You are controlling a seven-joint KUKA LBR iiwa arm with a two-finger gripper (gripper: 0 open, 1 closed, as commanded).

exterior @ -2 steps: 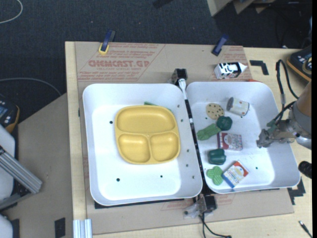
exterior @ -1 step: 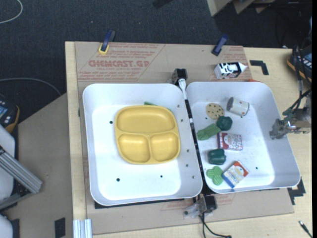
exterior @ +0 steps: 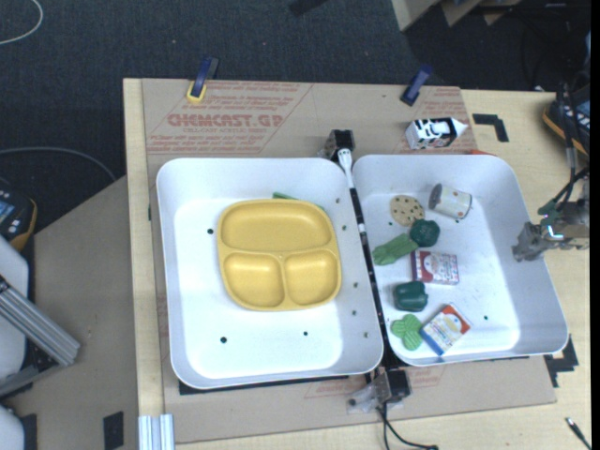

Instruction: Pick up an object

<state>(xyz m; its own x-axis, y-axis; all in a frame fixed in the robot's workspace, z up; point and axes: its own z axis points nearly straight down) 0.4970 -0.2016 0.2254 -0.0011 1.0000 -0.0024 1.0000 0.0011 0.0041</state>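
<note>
We see the gripper (exterior: 536, 242) at the right rim of the right bin (exterior: 487, 172), low over the edge and grasping nothing — whether it is released or clenched we cannot tell. The objects lie apart from it in that bin's left half: a cookie (exterior: 406, 208), a small white cup (exterior: 450, 201) on its side, a green pickle (exterior: 394, 248), a red-and-white packet (exterior: 436, 268) and a small carton (exterior: 443, 330). The left bin (exterior: 187, 251) holds a yellow divided plate (exterior: 277, 253).

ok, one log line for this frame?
gripper: at right bin right rim, holding nothing | toys in right bin | yellow tray in left bin | pick not started
</note>
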